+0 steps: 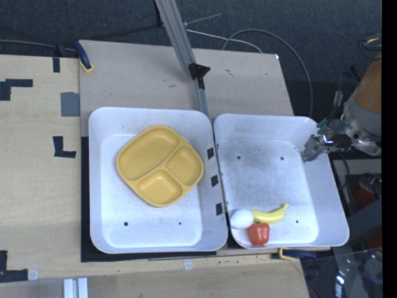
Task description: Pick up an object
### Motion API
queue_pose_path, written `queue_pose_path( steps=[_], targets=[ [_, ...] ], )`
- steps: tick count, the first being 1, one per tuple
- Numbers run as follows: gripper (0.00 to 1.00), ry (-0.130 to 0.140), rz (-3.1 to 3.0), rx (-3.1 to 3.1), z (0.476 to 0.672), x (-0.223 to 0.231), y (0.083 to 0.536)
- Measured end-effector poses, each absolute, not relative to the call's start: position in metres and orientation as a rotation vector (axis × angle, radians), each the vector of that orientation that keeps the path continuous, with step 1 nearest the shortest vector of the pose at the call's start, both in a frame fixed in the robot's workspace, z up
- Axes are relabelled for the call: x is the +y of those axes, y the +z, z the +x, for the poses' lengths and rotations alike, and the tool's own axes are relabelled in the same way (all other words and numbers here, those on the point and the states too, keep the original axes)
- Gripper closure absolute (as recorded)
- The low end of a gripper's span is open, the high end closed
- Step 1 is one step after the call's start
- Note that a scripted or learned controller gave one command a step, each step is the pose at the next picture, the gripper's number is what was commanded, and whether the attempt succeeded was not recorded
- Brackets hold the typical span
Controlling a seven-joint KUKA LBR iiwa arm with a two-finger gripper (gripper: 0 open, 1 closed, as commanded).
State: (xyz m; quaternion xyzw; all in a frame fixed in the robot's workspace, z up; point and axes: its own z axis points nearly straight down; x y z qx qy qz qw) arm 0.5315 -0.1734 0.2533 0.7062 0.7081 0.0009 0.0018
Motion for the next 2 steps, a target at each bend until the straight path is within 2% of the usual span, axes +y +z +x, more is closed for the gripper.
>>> queue_pose_path(
  steps=[1, 2],
  targets=[
    [1.00, 0.003, 2.217, 2.221, 0.532, -0.173, 0.297],
    [1.00, 0.001, 2.215, 2.229, 0.537, -0.119, 0.297]
  ],
)
